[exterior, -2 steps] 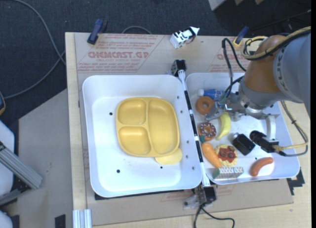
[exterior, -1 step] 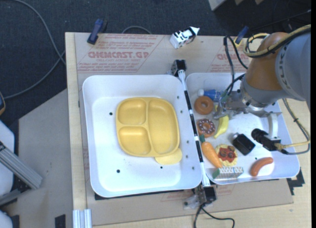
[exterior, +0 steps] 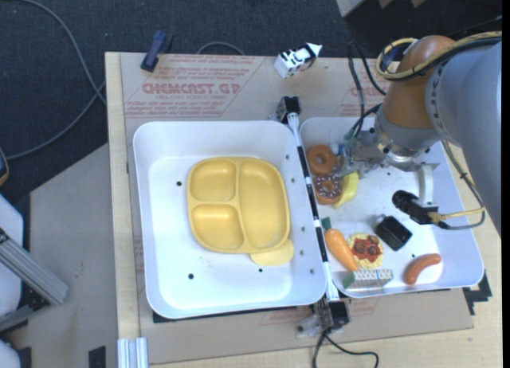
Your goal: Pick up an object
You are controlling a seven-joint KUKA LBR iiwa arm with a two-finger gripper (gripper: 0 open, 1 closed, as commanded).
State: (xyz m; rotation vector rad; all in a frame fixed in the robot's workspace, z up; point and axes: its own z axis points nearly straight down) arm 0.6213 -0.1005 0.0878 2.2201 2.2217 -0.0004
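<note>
We judge the pick to be in its early reach, with nothing lifted so far: every object we can see rests on a bin floor. The two-finger gripper (exterior: 356,159) hangs low over the upper left part of the right-hand shallow white bin (exterior: 470,251), below the grey arm's orange wrist band (exterior: 414,80), and we cannot tell how it is set, since the wrist hides it from above. Just beside it, toward the divider, lie a brown glazed toy doughnut (exterior: 322,158), a chocolate doughnut with sprinkles (exterior: 327,189) and a small yellow banana-like piece (exterior: 349,186); these look like the likeliest targets, though we cannot say which the program aims at. Farther off in the same bin sit an orange plastic carrot (exterior: 340,248), a small toy pizza slice with red toppings (exterior: 367,248), a flat black block (exterior: 394,232) and a reddish toy sausage (exterior: 421,268). The left-hand white bin (exterior: 155,223) holds a yellow divided plastic plate (exterior: 237,204), well apart from the tool. Descent, closing and lifting all remain.
</note>
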